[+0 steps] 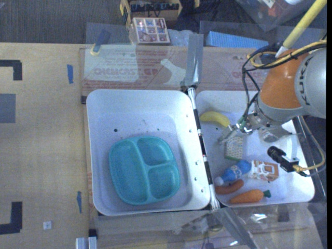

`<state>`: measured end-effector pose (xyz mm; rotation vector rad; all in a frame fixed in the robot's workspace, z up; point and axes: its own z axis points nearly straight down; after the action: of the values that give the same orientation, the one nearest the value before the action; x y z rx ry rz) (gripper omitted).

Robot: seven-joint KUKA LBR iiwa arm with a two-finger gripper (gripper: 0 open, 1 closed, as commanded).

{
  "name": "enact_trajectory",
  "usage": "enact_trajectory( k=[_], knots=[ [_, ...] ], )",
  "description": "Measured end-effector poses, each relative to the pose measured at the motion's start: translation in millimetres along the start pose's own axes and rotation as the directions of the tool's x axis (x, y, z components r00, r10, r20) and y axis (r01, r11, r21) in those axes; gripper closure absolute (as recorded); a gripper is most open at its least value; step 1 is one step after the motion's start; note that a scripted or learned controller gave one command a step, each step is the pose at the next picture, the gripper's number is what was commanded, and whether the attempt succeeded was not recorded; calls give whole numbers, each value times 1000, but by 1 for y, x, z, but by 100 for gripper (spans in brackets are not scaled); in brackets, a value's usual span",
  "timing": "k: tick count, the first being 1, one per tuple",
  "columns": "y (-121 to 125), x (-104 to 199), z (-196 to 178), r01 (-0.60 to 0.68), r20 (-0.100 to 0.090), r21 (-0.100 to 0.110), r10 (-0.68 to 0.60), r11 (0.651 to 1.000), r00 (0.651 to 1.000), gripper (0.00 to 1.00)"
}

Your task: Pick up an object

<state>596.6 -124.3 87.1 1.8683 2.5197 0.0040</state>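
Right now I see my end effector (234, 134) low in the right bin (301, 188), fingers spread around nothing, just above a small checkered packet (234, 149). Banana (215, 119) at eleven o'clock, carrot (249, 196) at six; teal divided plate (144, 168) fills the left bin (104, 108).

A pale wooden bench top (41, 139) spreads out to the left, marked with black corner brackets (13, 69) and bits of blue tape (70, 74). Beyond its far edge lies dark grey carpet (52, 12), with an open cardboard box (150, 1) standing on it. A flattened sheet of cardboard (129, 66) lies under clear plastic just behind the bins.
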Motion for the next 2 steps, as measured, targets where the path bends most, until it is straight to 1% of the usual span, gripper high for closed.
enact_trajectory(
  k=[1, 2],
  knots=[
    [-75, 46, -1, -8, -3, 1, 8, 1000, 1000, 0],
    [-25, 16, 0, -62, 1, -2, 62, 998, 998, 0]
  ],
)
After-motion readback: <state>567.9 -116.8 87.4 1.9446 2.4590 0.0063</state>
